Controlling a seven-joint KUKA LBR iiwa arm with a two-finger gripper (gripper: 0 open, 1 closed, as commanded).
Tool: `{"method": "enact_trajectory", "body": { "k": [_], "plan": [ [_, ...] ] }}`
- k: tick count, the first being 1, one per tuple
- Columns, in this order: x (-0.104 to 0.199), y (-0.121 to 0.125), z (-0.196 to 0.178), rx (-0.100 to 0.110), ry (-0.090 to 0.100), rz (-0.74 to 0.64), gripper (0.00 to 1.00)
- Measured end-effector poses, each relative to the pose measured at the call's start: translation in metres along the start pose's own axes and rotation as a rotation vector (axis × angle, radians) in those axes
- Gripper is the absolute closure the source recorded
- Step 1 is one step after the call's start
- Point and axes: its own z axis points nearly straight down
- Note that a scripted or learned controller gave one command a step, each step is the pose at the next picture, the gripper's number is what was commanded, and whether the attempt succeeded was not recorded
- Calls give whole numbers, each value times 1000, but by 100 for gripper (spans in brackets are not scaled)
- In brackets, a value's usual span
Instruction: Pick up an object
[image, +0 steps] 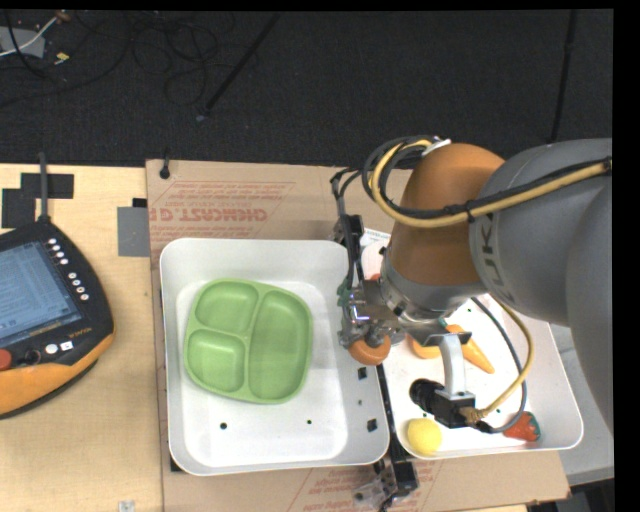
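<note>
My pincer (366, 335) hangs over the seam between the bins, with an orange thing (371, 349) at its tip; whether it grips, I cannot tell. A green tray (249, 339) fills the left bin (200, 262). The cardboard's (230, 205) red print reads upside down, unclear

The robot arm (500, 240) covers much of the right bin (560, 420), hiding its upper half and whatever lies there. An orange object (470, 350) shows only in part beneath the wrist, its shape unclear. The gripper (360, 330) sits at the bins' shared edge, too dark and cluttered to tell how its fingers stand; a small orange piece (372, 350) beside it may or may not be held. A handheld controller (45, 310) is cut off by the left edge. A red item (522, 430) is too small to identify.
</note>
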Motion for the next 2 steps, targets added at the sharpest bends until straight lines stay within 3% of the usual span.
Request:
{"method": "enact_trajectory", "body": {
  "k": [2],
  "plan": [
    [11,-18,9,0,-3,5,100]
  ]
}}
